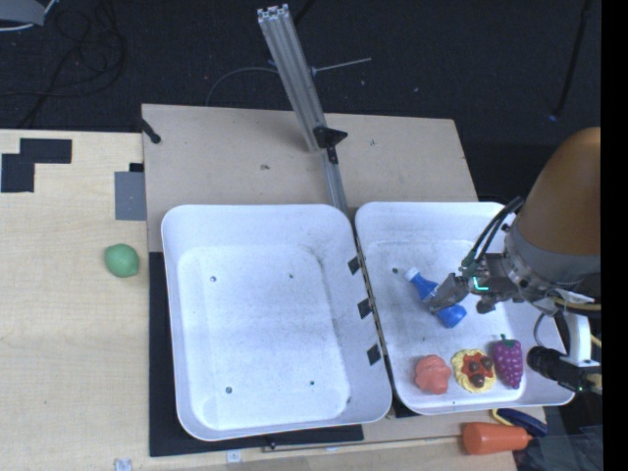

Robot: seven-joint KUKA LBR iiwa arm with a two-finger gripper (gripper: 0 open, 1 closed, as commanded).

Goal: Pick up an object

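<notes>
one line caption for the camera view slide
Gripper poised at the blue bottle in the right bin, beside toy foods.

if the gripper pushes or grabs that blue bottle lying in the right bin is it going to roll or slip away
Probably yes. The blue bottle lies on its side on the smooth floor of the right bin, and its body looks rounded, so a sideways nudge from the gripper could roll it. It looks like small, hard plastic, likely light and a bit slippery. Its narrow white-capped neck may make it pivot.
</notes>
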